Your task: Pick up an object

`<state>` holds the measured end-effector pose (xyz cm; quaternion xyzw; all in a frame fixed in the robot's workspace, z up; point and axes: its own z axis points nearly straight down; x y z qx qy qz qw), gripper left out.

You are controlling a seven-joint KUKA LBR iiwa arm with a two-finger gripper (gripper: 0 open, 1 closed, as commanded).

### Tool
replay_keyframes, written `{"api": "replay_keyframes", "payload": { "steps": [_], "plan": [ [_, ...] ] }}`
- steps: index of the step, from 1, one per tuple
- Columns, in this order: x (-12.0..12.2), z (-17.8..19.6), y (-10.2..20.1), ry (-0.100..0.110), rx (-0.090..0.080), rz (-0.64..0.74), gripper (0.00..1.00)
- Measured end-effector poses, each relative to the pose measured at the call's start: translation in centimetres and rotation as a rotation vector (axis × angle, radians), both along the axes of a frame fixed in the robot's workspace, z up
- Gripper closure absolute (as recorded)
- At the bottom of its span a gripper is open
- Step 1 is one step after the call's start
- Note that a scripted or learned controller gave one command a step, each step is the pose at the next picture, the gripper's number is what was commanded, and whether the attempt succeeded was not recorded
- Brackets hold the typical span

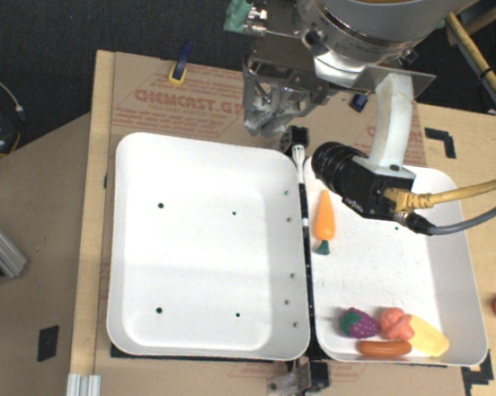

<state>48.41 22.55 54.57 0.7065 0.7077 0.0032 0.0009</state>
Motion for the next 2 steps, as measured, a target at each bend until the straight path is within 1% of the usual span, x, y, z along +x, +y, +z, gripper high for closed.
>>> {"api": "replay_keyframes", "payload": {
  "steps": [1,2],
  "plan": [
    [-0.5,-1.1,-0.1,0.009,-0.004,0.000,1.00],
    [5.5,-1.0,-0.1,0.000,-0.001,-0.003,1.00]
  ]
}}
